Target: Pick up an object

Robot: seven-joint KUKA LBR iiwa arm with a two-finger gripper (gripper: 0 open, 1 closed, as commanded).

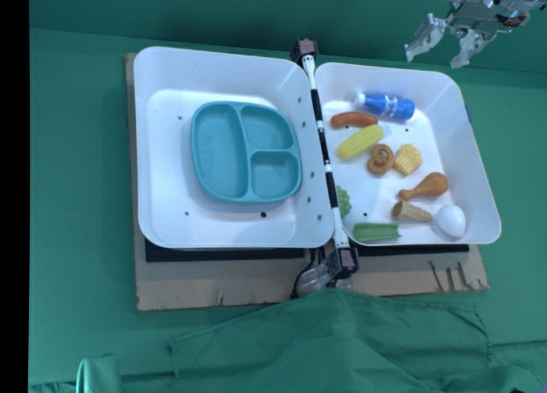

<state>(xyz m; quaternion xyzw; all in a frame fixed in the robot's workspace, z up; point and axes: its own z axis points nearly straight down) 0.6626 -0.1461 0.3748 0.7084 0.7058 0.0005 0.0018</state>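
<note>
Above the right bin's (479, 179) far corner I see my gripper (438, 46) hanging with fingers spread apart, nothing between them. Nearest below it, toward the left, lies the blue bottle (386, 106), beside the sausage (353, 119) and corn cob (360, 141).

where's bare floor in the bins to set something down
Left bin: a bare strip rings the teal divided plate, widest along its left wall. Right bin: crowded mid-floor with toy food; bare white between blue bottle and its far-right corner.
</note>
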